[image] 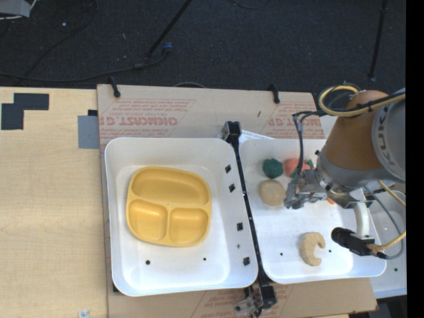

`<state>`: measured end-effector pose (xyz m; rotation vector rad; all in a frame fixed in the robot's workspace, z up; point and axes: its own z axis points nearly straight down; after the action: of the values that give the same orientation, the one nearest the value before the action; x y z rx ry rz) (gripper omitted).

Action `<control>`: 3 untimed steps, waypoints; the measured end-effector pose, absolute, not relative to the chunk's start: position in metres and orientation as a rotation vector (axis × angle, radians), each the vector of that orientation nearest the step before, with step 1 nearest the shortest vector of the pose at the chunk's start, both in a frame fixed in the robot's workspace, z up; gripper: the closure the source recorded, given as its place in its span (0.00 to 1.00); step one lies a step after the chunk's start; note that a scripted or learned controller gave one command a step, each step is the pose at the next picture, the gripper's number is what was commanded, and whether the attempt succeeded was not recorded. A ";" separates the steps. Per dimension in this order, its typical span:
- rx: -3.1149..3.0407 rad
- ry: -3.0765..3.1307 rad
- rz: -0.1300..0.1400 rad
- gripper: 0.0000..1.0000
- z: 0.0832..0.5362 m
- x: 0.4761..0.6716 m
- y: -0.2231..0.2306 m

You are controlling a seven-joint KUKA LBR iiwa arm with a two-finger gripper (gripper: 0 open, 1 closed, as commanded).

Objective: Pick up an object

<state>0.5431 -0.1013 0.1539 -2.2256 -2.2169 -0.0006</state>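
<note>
Two white bins sat side by side on the bench: the left bin (119, 257) carried one yellow divided plate (169, 205) with three compartments, and the right bin (285, 267) carried four small food-like pieces. The single arm (358, 141) reached in from the right edge of the view, its orange band above the wrist, and its gripper (298, 194) hung low over the upper middle of the right bin. Its dark fingers looked close together, but how far they were parted could not be told from this slanted view, and nothing was visibly caught between them. The nearest candidate was one round beige bun (271, 193), lying just beside the gripper on its side toward the left bin, with no clear long axis, so approach angle mattered little. One curved croissant (311, 248) lay nearer the front of the bin, well apart from the gripper, its long axis running roughly front to back. One green ball (272, 167) and one orange piece (292, 166) sat close together toward the back wall, the orange one partly hidden by the cabling. Judging from this, a short shift toward the divider would put the gripper over the bun.
</note>
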 end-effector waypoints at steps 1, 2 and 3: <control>-2.221 -2.223 -0.002 1.00 0.196 0.546 -0.102; -2.222 -2.224 -0.002 1.00 0.249 0.547 -0.103; -2.214 -2.222 0.003 1.00 0.238 0.556 -0.056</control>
<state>0.5562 -0.0561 0.2380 -2.2144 -2.2221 0.0028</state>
